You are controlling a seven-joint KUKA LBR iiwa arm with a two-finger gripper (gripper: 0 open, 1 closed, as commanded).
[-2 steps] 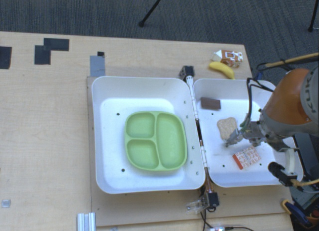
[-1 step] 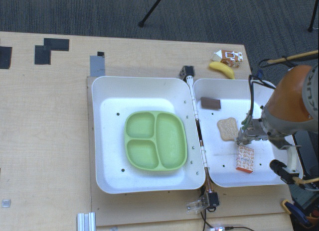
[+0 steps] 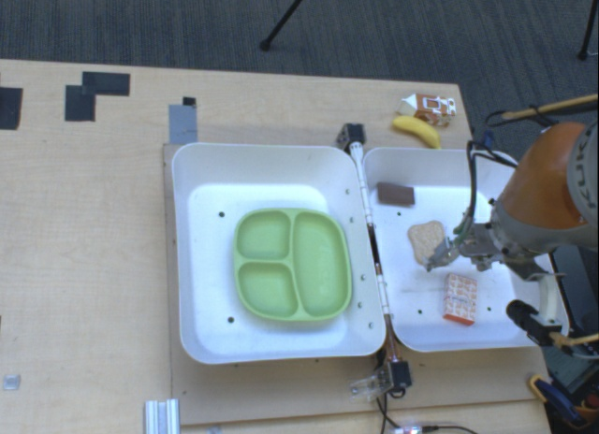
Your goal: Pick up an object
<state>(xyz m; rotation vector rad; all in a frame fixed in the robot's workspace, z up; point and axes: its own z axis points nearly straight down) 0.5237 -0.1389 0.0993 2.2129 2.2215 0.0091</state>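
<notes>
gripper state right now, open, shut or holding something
Two-finger gripper: over the right white bin, at the edge of the tan bread-like slice; whether it is open or shut cannot be told.

Right bin [image 3: 412,334]: brown block [image 3: 395,195] near back wall, tan slice [image 3: 427,238] mid-floor, red-white packet [image 3: 460,297] toward front; open floor front-left. Left bin [image 3: 187,236]: green divided plate [image 3: 292,265] covers centre, bare strip around. Arm [image 3: 552,189] overhangs right bin's right side.

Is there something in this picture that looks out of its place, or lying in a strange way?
Yes. A banana and a small carton lie on the bench beyond the right bin, outside both bins. Inside it, the brown block, the tan piece and the orange-and-white packet look ordinary.
</notes>
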